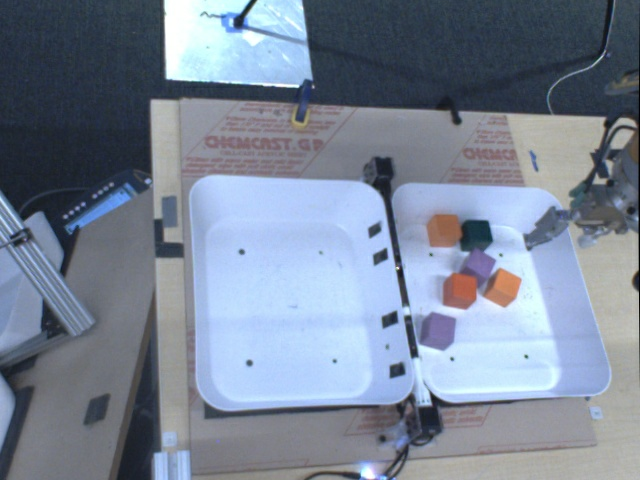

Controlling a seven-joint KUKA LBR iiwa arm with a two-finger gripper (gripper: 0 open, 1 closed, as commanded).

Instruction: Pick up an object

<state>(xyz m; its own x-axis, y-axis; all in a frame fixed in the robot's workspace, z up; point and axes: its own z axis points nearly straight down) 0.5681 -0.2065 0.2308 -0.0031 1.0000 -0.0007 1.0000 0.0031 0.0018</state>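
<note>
The right bin [560, 368] holds several small blocks. An orange block [444, 231] and a dark green block [476, 234] sit side by side at the back. Below them cluster a purple block [478, 265], a red-orange block [460, 290] and an orange block [503, 287]. Another purple block [437, 330] lies apart toward the front left. My gripper [552, 226] hangs at the right bin's back right rim, to the right of the green block, with nothing seen between its fingers.
The left bin [215, 368] lies beside the right one, joined by a black clamp strip [395, 288]. Both rest on a cardboard sheet [270, 138]. A shiny metal plate [237, 28] lies beyond the bench. An aluminium rail [35, 278] crosses the left edge.
</note>
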